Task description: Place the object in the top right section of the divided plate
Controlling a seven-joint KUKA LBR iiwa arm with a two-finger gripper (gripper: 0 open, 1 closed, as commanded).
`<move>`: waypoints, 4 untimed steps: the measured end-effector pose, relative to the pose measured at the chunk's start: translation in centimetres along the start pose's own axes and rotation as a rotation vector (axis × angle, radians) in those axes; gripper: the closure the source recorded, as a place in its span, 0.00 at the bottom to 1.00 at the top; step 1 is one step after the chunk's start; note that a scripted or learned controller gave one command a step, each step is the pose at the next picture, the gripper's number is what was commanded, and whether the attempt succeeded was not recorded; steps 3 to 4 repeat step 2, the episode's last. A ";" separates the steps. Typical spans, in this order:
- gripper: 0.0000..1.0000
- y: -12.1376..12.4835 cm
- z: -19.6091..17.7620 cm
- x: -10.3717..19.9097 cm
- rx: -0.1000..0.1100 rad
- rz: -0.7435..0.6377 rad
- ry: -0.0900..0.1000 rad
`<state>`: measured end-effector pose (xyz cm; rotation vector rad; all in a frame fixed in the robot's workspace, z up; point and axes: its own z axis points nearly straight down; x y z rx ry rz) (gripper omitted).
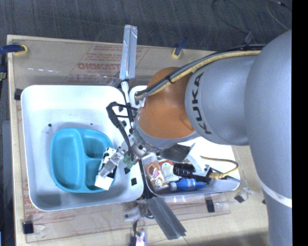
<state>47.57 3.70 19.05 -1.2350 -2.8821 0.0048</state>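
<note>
A blue divided plate (74,158) lies in the left bin (36,106). My gripper (110,164) hangs low over the plate's right edge, reaching in from the right under the orange wrist band. A small white block (103,182) sits at the plate's near right rim, directly below the gripper's tip and touching or almost touching it. Whether the block is held is hidden from this angle. The plate's sections look bare.
The right bin (231,186) holds a colourful printed packet (161,172) and a blue object (189,185) near its front wall. The big grey arm covers most of that bin. A metal bar (127,53) stands at the back between the bins.
</note>
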 end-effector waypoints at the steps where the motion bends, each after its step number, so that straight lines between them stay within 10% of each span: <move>1: 0.00 3.6 -2.1 -2.0 -0.004 -0.281 -0.006; 4: 0.00 4.1 -6.2 -4.7 -0.004 -0.371 -0.006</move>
